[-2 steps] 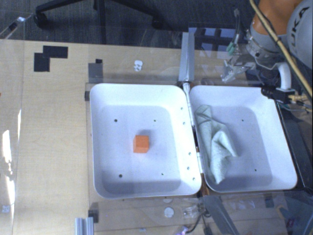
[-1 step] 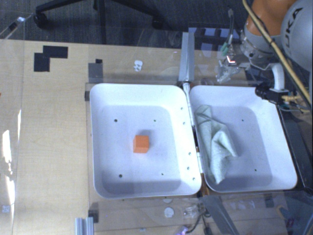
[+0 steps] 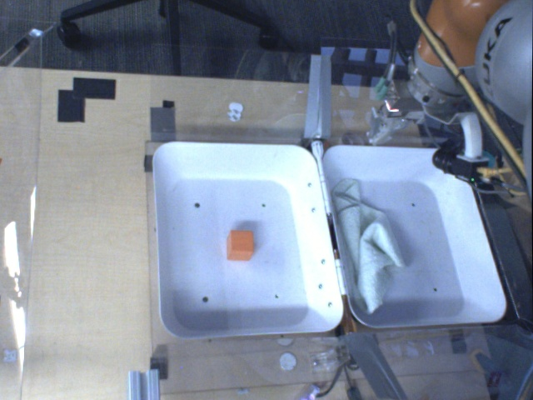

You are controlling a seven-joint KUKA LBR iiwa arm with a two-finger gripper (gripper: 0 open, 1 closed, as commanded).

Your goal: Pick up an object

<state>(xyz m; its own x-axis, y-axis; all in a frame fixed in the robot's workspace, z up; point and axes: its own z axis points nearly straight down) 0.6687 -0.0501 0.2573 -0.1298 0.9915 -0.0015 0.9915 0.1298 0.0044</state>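
A small orange cube sits near the middle of the left white bin. A crumpled pale grey cloth lies along the left side of the right white bin, close to the wall between the bins. My gripper hangs above the far rim of the right bin, near its back left corner, well apart from both the cloth and the cube. Nothing shows in it. The grey arm with its orange band comes in from the upper right.
A metal rail stands upright behind the gap between the bins. Black patches and a small white piece lie on the wooden bench at the back left. A chair base stands on the floor beyond.
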